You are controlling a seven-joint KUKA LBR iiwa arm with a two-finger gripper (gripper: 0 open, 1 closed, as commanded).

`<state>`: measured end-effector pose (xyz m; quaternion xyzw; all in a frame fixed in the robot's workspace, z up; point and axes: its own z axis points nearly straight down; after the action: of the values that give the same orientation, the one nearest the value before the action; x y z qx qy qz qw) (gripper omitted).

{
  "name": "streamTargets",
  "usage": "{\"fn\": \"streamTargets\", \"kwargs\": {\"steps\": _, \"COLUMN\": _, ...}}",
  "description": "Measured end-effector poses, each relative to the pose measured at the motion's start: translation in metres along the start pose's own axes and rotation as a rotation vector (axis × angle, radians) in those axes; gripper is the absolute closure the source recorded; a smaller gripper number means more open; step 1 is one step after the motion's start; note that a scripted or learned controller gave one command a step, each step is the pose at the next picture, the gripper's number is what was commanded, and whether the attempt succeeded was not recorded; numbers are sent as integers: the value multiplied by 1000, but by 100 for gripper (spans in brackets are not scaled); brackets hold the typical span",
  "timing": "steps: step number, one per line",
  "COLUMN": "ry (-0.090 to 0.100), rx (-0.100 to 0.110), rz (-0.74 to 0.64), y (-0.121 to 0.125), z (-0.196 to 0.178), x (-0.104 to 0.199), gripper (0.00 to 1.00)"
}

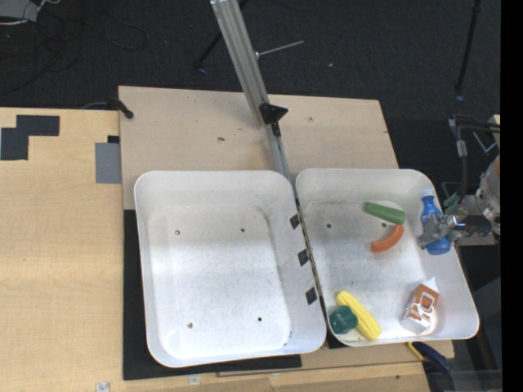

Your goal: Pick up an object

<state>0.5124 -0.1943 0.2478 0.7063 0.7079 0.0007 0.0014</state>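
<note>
Jaws: I see the jaws [445,233] at the right rim of the right bin [359,182], a blue-tipped assembly; I cannot tell how they stand or whether anything is between them.
Arm: it reaches in from the right, with little of it in my feed beyond the wrist hardware.
Nearest objects: a green cylinder [384,212] and an orange curved piece [387,238] lie just beside each other, near the jaws, toward the bin's middle.
Farther objects: an orange-and-white carton [420,307] sits at the near right corner; a yellow corn-like piece [358,314] touches a dark green lump [343,322] at the near left corner.
Left bin [212,268]: well apart from the jaws.
Table [57,243]: carries both bins.
Risk, as I judge it: the green and orange pieces lie close enough that a descent could nudge one aside. Starting this near the rim, the jaws could clip the wall.
</note>
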Motion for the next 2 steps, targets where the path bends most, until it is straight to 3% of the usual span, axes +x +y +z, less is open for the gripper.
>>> {"fn": "streamTargets", "kwargs": {"steps": 2, "ry": 3, "rx": 5, "rz": -2, "y": 37, "z": 5, "x": 92, "gripper": 100}}
